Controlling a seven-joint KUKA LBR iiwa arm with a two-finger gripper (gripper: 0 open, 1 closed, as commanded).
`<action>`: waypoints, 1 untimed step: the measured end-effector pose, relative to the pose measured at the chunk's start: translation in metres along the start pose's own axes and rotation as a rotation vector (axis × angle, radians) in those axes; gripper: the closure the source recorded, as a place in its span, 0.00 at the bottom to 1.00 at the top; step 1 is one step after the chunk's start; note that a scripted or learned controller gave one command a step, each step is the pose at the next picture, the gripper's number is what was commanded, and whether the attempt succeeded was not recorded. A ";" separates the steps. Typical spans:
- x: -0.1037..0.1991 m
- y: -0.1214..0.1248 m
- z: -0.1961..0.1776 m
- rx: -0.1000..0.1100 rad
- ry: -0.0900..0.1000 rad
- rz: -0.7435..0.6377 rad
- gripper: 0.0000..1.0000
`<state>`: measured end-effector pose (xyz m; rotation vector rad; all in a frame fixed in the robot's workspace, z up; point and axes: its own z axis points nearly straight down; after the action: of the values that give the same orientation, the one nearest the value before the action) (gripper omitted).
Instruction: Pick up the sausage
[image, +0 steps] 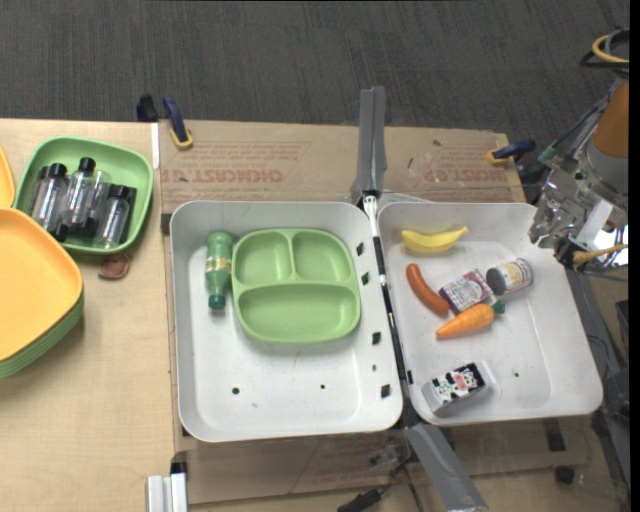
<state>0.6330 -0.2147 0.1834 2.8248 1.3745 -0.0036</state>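
While the worktop (110, 400) is seen from above, two white bins are found side by side on it. The left bin (285, 405) is filled mostly by a green plate (296, 284) with three parts. A green bottle (218, 268) is laid just beside the plate, on its left, near the bin's left wall.

The right bin (545, 375) is used for the small things. A yellow banana (434, 238) is laid near the top of this bin. The sausage (427, 288) is found just under the banana, on the left side of the right bin. It is red and long, and it is laid at a slant. A small pink packet (466, 291) is set just beside the sausage, on its right. A little jar (508, 277) is laid on its side, touching the packet. An orange carrot (467, 321) is placed just under the packet and near the low end of the sausage. A small black and white box (458, 386) is seen lower down, well apart from the others.

At the far left of the worktop, a stack of orange plates (35, 295) is kept. A green bowl (88, 193) with dark little bottles in it is set above the stack.

The grey arm is seen at the right edge, and its gripper (572, 225) is held over the right rim of the right bin, well apart from the sausage. Nothing is seen between the jaws. It cannot be told if the jaws are spread or pressed together.
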 end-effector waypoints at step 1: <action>-0.007 -0.014 -0.035 0.002 -0.001 0.426 1.00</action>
<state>0.6174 -0.2118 0.2183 3.0519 0.7469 -0.0066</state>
